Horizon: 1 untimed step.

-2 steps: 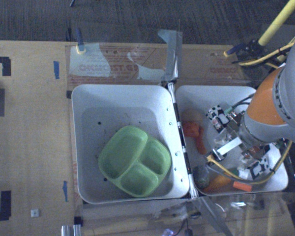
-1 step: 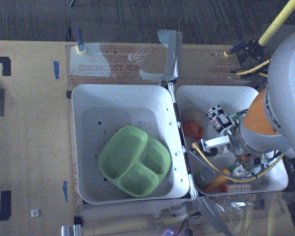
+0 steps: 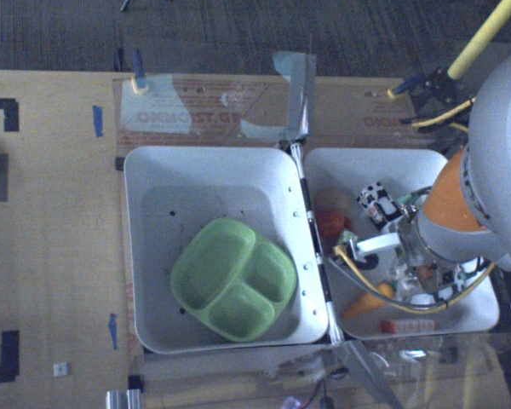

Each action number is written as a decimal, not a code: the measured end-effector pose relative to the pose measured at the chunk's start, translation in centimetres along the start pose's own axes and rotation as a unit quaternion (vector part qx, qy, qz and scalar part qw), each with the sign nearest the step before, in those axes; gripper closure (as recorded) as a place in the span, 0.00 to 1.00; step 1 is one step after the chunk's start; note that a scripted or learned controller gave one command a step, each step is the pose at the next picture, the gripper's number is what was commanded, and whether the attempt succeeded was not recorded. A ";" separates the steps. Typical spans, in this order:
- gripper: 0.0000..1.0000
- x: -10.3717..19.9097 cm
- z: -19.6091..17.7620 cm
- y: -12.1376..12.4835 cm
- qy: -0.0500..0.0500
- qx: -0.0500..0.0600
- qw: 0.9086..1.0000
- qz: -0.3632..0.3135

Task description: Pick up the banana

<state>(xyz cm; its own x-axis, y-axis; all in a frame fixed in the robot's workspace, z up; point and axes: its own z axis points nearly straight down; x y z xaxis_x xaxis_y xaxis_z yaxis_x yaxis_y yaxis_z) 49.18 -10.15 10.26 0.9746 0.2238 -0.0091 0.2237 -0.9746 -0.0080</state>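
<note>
While the grey arm [image 3: 494, 169] reaches down from the right into the right bin [image 3: 345, 164], its gripper [image 3: 409, 271] sits low among the clutter there, and whether it is released or clenched cannot be told. No banana can be picked out with certainty; a red fruit [image 3: 330, 224] and an orange carrot-like piece [image 3: 366, 302] lie near the divider. A green divided plate [image 3: 234, 278] rests in the left bin [image 3: 153, 177].

- The arm [image 3: 502, 135] is a thick rounded tube, pale grey and smooth.
- An orange band [image 3: 456, 196] rings it above the wrist.
- Below the band sits a grey, ring-shaped wrist section [image 3: 460, 244].
- A yellow cable [image 3: 370, 284] loops out from the wrist and curves back under it.
- A white bracket [image 3: 376, 245] juts from the wrist.
- A black-and-white checkered tag [image 3: 376, 203] sits beside it.
- The end effector [image 3: 413, 279] is a cluster of small metal and dark parts, too cluttered to make out.
</note>
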 end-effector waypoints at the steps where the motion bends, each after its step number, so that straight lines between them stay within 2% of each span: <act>1: 0.00 0.0 0.0 0.0 0.000 0.000 1.000 0.000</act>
<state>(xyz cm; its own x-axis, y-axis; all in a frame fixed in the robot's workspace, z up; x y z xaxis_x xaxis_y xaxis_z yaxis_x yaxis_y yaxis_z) 49.18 -10.13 10.26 0.9746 0.2237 -0.0094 0.2236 -0.9746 -0.0082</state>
